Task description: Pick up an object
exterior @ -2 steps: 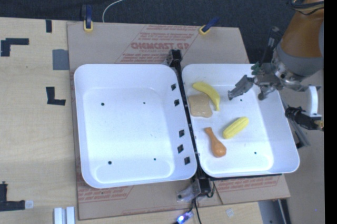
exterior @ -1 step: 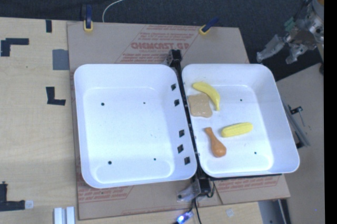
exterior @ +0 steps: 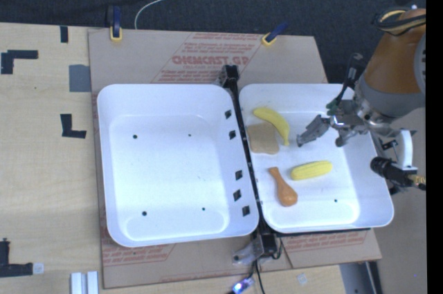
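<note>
The right bin [exterior: 374, 216] holds a yellow banana [exterior: 272, 122], a tan bread slice [exterior: 263, 139], a yellow corn cob [exterior: 311, 170] and an orange drumstick [exterior: 283, 188]. My gripper [exterior: 327, 135] hangs over the right bin's upper middle, to the right of the banana and above the corn. Its two dark fingers [exterior: 311, 130] stand spread apart, open, with nothing between them.
The left bin [exterior: 111, 147] sits beside the right one, with a black divider strip [exterior: 239, 147] between them. Both rest on a cardboard sheet [exterior: 201, 57] with clamps at its far edge. The arm's orange-banded wrist [exterior: 398, 71] rises at the right.
</note>
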